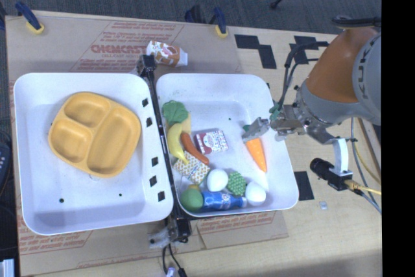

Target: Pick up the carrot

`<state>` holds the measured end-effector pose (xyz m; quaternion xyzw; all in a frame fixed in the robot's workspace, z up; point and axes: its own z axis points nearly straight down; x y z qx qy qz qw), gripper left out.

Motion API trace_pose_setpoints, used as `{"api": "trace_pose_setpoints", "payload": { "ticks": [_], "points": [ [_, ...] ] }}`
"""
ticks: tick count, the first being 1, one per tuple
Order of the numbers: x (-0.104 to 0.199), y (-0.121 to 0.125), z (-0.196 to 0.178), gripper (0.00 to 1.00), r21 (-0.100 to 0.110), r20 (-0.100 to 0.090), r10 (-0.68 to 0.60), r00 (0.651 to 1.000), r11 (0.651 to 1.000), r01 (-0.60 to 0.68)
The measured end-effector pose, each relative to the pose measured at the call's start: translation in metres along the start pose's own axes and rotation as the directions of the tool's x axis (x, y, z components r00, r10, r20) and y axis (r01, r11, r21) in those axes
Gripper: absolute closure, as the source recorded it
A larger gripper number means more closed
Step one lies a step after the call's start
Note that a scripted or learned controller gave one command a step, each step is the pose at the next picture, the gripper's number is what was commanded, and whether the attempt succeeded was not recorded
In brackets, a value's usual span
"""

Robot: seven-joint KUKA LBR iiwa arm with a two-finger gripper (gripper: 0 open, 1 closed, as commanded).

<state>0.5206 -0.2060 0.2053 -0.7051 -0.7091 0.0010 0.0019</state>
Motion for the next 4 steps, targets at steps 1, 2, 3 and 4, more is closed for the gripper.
{"api": "trace_pose_setpoints", "payload": {
  "ticks": [1,2,3,4],
  "points": [
    [-0.006,0.027,0.101,0.00,-0.006,0.003,0.022,1.000,1.000,-0.022],
    [-0.004,0.027,0.091,1.00,-0.004,0.000,0.018,1.000,1.000,-0.018],
    [0.031,-0.043,-0.009,1.00,0.000,0.000,0.333,0.943,0.943,-0.333],
    [0.072,-0.044,-0.042,1.00,-0.001,-0.001,0.311,0.951,0.951,-0.311]
  ]
}}
